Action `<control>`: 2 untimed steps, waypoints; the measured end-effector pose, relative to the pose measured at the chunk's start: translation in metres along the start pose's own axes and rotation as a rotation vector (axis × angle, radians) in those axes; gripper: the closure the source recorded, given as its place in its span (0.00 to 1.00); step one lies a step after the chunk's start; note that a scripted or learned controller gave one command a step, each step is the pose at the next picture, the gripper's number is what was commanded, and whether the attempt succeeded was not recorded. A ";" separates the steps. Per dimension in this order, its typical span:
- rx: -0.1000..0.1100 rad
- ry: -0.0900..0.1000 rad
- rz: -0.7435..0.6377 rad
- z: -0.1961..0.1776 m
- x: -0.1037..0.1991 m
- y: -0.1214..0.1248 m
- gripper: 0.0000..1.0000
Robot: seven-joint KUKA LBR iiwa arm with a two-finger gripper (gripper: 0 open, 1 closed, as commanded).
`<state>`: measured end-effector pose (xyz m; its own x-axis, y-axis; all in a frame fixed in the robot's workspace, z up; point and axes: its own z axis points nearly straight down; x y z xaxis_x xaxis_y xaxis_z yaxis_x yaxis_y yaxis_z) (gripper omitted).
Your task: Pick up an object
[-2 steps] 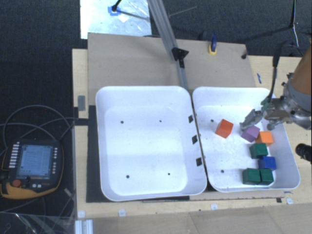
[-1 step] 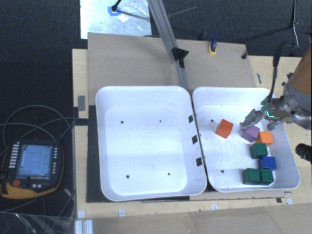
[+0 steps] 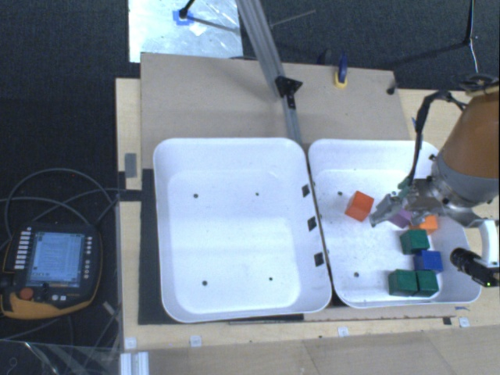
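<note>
Our claw [image 3: 391,212] hangs low in the right bin [image 3: 336,156], near the table's right edge, beside the orange block [image 3: 359,206]; nothing looks lifted yet, and its grip we cannot tell.

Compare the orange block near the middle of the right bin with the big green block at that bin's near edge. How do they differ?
The orange block is orange; the green block is dark green. The orange block stands alone on bare bin floor, left of the gripper, while the green block sits against another green piece by the right bin front wall. The orange block looks turned at an angle to the bin's walls; the green block lies squarer. Both are small blocks resting in the same bin.
</note>
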<state>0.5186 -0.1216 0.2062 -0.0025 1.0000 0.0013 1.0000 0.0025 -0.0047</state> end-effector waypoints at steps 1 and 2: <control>0.001 0.000 0.000 0.061 0.004 -0.006 0.00; 0.000 0.000 0.001 0.113 0.005 -0.006 0.00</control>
<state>0.5122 -0.1170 0.0931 -0.0017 1.0000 0.0016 1.0000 0.0017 -0.0043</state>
